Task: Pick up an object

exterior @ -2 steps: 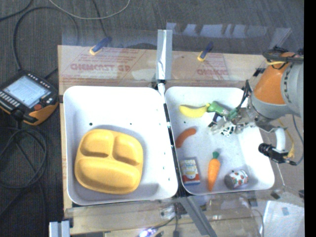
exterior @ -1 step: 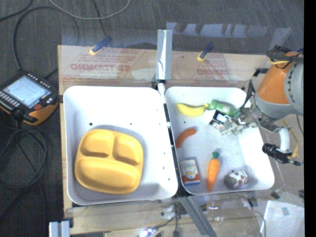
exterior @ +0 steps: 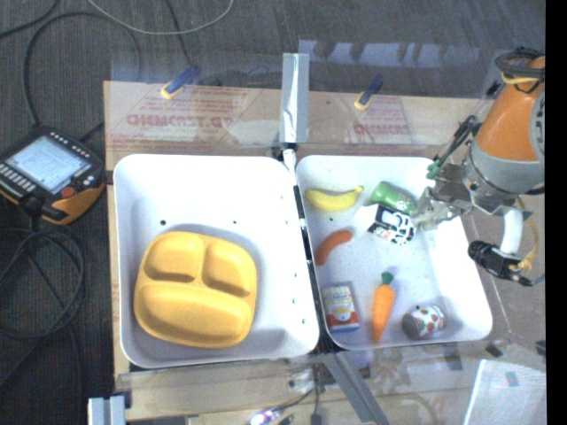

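Carrot (exterior: 382, 306), carton (exterior: 340, 308) and ball (exterior: 424, 321) sit nearest me, along the right bin's (exterior: 461, 282) front.

From my remote seat I note: the small red-and-white carton lies just left of the carrot, the speckled ball to its right. Further back in the same bin lie an orange sausage (exterior: 332, 244), a banana (exterior: 333, 198), a green object (exterior: 392, 195) and a black-and-white patterned item (exterior: 392, 227). The gripper (exterior: 434, 209) hangs low over the bin's right back area, beside the green object; I cannot tell whether it is released or clenched. The left bin (exterior: 142, 184) holds a yellow divided tray (exterior: 196, 287). A pendant (exterior: 49, 173) lies off the surface to the left.
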Motion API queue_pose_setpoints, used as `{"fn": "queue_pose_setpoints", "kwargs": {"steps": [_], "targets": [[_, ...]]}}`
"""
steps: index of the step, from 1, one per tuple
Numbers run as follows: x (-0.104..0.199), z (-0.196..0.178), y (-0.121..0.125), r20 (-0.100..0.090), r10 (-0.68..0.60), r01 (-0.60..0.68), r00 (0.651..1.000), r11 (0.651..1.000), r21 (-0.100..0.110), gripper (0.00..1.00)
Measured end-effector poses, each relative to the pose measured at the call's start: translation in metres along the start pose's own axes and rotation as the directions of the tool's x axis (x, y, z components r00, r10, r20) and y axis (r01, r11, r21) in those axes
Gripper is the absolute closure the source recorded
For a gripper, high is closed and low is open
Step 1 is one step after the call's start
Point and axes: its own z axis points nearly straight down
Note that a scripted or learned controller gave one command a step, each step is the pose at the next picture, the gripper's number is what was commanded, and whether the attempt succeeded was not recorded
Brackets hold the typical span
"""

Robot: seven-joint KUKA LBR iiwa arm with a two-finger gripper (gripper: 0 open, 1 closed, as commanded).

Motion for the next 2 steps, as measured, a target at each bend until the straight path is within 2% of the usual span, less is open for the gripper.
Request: {"fn": "queue_pose_setpoints", "kwargs": {"steps": [1,2], "targets": [[0.000,0.000,0.000,0.001,0.001,-0.001,1.000,1.000,0.000,0.00],[-0.030,0.105,-0.035,-0.002,-0.248,0.248,0.969,0.969,-0.002,0.00]]}}
